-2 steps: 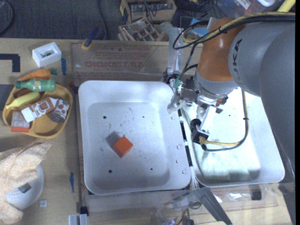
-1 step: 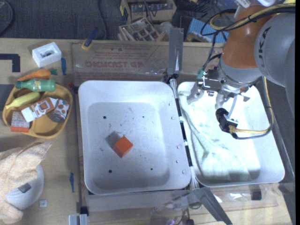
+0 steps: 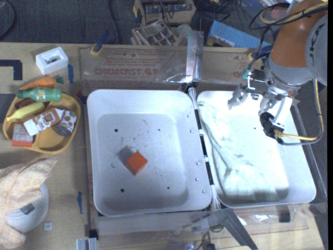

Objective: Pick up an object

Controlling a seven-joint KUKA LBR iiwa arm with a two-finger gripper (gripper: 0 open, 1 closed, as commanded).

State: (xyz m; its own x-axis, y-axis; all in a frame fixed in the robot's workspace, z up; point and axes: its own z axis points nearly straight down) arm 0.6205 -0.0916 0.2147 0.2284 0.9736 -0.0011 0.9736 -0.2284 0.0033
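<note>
Gripper (image 3: 252, 99) hangs above right bin (image 3: 307, 191); orange block (image 3: 137, 163) in left bin (image 3: 99, 191).

Two white bins (image 3: 104, 108), one orange block (image 3: 137, 162), one wooden bowl (image 3: 57, 145).

Matt orange block (image 3: 137, 162) — scuffed, smooth white plastic bins (image 3: 104, 108).

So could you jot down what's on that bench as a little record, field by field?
left bin: one orange block, toward its lower middle
right bin: white, scuffed floor
arm: over the right bin's upper right corner
gripper: above the right bin, holding nothing visible
bowl: left of the bins, full of toy food
task state: block not picked up
</note>
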